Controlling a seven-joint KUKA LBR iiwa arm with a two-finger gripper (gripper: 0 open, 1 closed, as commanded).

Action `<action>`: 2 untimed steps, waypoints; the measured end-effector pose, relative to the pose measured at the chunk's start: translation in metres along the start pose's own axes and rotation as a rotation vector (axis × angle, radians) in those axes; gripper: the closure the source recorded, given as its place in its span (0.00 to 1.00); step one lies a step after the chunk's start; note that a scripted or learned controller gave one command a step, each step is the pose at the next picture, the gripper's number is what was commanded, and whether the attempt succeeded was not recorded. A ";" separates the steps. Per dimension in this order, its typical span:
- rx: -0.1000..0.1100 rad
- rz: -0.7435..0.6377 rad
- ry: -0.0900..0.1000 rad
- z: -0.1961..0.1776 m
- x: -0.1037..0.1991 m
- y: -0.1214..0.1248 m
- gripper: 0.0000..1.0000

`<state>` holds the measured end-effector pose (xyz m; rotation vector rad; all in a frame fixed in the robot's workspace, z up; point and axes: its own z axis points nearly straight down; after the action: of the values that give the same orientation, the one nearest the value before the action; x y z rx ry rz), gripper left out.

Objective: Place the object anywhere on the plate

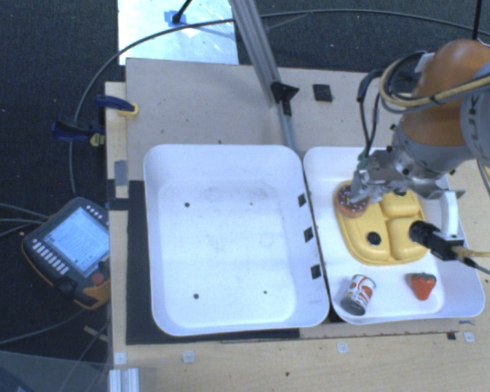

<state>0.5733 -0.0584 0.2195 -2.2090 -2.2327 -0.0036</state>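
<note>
From above, the arm point(449, 96) reaches in from the right over the right bin point(474, 300). Its pincer point(361, 188) sits low over a donut point(353, 202) lying on the left end of the yellow plate point(388, 243); whether it is apart or together I cannot tell. A can point(358, 293) and strawberry point(422, 285) lie near the bin's front edge. The left bin point(159, 178) sits beside it on the tabletop point(204, 96).
</note>
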 end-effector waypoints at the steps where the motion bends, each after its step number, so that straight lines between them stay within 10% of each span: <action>1: -0.002 0.000 0.000 -0.011 0.049 0.013 1.00; 2: -0.002 0.000 0.001 -0.019 0.103 0.031 1.00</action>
<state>0.6036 0.0453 0.2383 -2.2092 -2.2339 -0.0075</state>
